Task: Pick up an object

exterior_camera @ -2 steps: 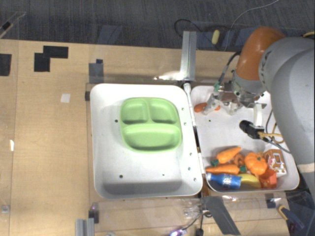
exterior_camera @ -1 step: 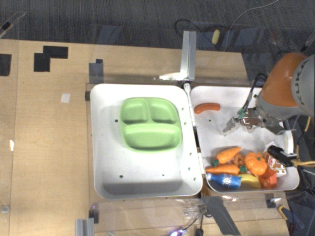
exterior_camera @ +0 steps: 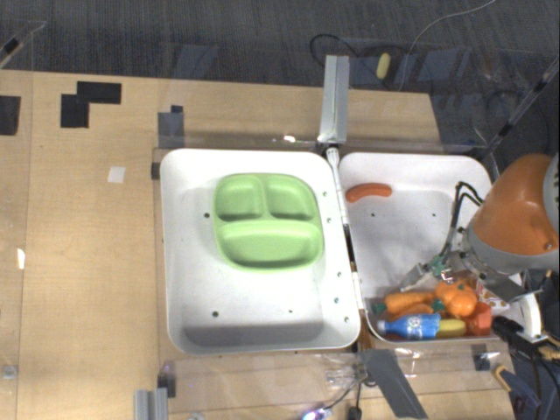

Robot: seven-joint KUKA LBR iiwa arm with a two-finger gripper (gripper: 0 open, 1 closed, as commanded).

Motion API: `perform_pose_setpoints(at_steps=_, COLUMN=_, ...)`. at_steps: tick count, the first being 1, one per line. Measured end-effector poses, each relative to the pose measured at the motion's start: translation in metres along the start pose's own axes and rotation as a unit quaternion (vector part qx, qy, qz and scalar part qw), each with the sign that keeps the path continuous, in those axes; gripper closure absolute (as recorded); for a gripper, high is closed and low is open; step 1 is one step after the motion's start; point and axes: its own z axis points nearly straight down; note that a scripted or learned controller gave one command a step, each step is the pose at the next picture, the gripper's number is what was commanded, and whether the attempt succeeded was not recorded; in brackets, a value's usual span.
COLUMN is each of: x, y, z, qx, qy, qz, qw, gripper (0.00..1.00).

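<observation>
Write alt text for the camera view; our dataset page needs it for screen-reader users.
A grey robot arm with an orange band reaches from the right over a pile of toy food in the near corner of the right white bin, where a sausage lies apart. The left bin holds a green divided plate.

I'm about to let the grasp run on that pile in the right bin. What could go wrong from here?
1. The gripper sits over toys packed tight in the corner: carrot, orange, blue bottle. It may pinch two or skid off.
2. The pile hugs the right bin's near wall, so a finger could hit the rim.
3. The sausage lies alone; it looks easier.
</observation>
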Motion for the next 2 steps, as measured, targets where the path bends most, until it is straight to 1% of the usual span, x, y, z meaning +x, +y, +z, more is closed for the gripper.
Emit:
perform_pose_setpoints(at_steps=1, x=0.023, y=0.119, z=-0.032, qx=0.007, qy=0.003, qz=0.043, qw=0.999, gripper=0.0)
perform_pose_setpoints(at_steps=2, x=0.008, y=0.181, z=0.0, qx=0.015, qy=0.002, qz=0.085, qw=0.9963, gripper=0.0)
